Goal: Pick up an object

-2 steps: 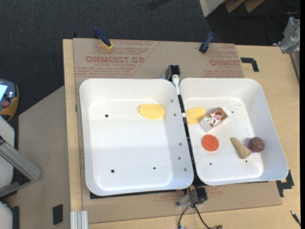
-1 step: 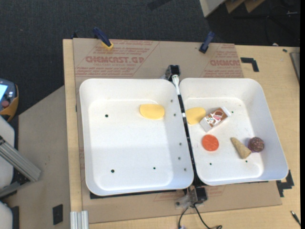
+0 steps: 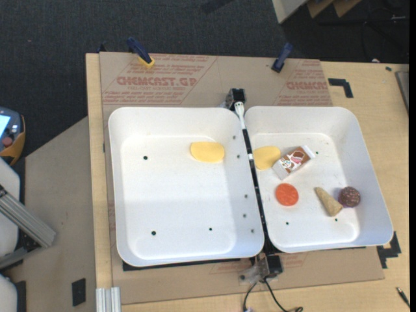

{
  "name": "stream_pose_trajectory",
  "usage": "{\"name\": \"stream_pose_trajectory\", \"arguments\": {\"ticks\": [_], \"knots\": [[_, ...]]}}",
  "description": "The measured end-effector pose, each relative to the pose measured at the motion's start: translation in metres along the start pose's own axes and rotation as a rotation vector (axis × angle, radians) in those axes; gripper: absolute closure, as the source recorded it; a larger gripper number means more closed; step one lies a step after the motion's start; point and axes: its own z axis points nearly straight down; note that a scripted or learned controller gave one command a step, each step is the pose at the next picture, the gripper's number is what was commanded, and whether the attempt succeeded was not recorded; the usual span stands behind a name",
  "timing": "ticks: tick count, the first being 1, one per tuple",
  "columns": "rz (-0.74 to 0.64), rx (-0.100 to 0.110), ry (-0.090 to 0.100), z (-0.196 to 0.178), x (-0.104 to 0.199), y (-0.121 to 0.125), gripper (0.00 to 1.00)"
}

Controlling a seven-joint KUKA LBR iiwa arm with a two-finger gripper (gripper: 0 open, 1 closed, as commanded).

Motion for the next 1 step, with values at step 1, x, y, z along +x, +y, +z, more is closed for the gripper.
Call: {"name": "stream_pose_trajectory", "arguments": {"ticks": [1], "knots": [[-0.012,-0.004,-0.001,0.0009,0.0086,0.0386,1.0]]}}
